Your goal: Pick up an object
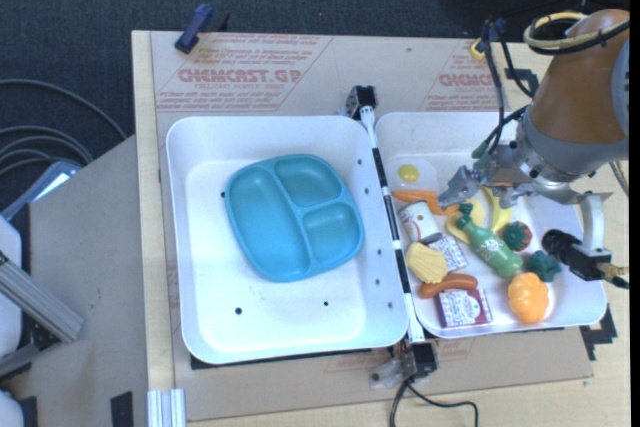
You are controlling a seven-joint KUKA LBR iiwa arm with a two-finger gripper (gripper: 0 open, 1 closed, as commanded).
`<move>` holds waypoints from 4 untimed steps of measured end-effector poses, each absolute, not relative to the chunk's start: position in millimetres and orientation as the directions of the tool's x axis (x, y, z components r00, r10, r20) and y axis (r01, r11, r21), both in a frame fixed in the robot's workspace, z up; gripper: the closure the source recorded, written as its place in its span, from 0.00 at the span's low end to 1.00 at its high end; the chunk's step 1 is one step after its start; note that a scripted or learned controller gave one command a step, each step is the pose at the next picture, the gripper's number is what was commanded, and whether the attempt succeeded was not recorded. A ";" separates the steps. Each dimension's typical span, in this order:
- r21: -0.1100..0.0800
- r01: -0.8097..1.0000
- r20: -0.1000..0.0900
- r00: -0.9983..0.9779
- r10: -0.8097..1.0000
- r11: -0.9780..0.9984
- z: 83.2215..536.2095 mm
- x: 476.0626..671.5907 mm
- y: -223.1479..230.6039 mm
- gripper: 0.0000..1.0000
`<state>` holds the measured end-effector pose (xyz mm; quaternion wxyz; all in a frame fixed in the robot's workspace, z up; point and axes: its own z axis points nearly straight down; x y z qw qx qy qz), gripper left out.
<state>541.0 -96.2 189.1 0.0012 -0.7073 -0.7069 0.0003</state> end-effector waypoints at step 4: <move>0.000 1.000 0.001 -0.001 1.000 0.001 185.1 607.4 -55.3 1.00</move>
